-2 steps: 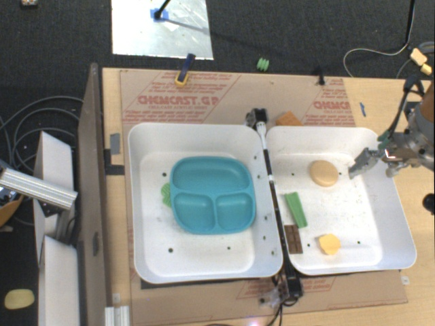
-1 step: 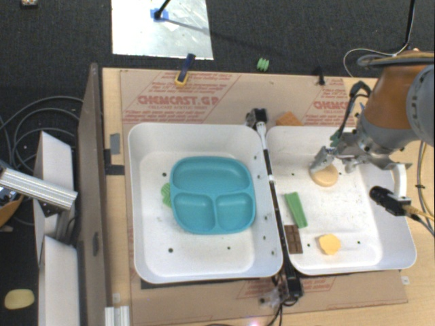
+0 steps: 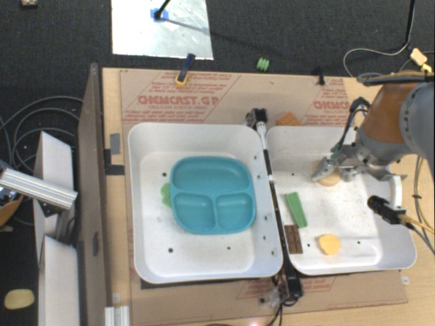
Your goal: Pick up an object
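Over the right white bin [image 3: 391,253], your gripper [image 3: 331,170] is touching a small tan flat piece [image 3: 330,179]. You cannot tell if its fingers are open.

Robotics lab; arm [image 3: 401,117], white bins [image 3: 204,267], cables [image 3: 41,114]

From my station I read "CHEMCAST GP" in red on the brown protective sheet [image 3: 178,92] covering the bench; a partly hidden repeat stood toward its right.

bench [image 3: 204,90] | left bin [image 3: 146,202] | right bin [image 3: 394,250] | side by side
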